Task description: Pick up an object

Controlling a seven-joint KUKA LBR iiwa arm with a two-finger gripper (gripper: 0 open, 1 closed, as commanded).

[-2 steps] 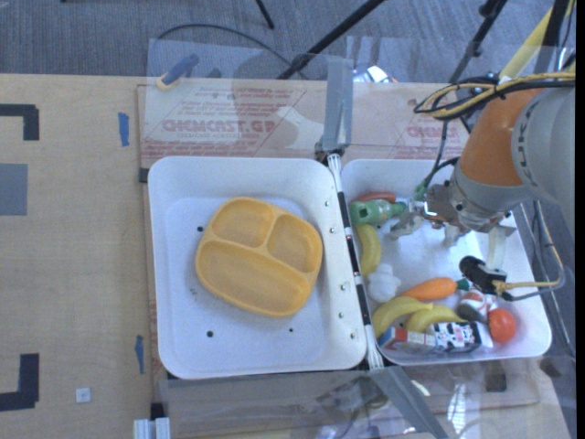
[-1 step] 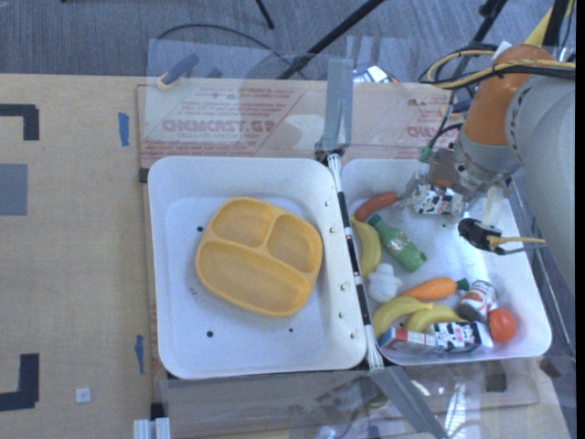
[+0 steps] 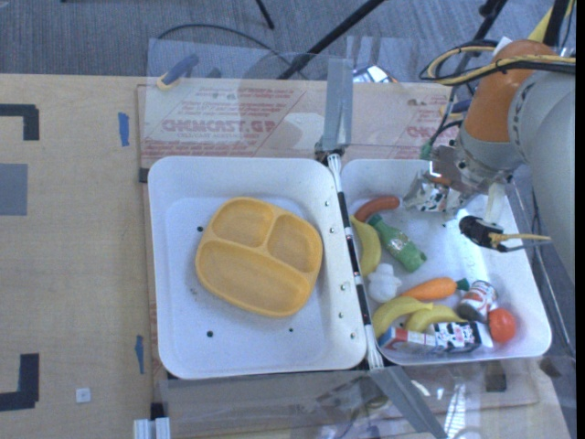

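Even bright light, soft shadows, slightly blurry.

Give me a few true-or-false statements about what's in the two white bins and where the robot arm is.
1. The yellow divided plate lies in the left bin. True.
2. The carrot lies on the plate. False: it lies in the right bin, among the other toys.
3. The green bottle lies beside a banana. True.
4. The gripper hangs over the left bin. False: it is over the right bin's far end.
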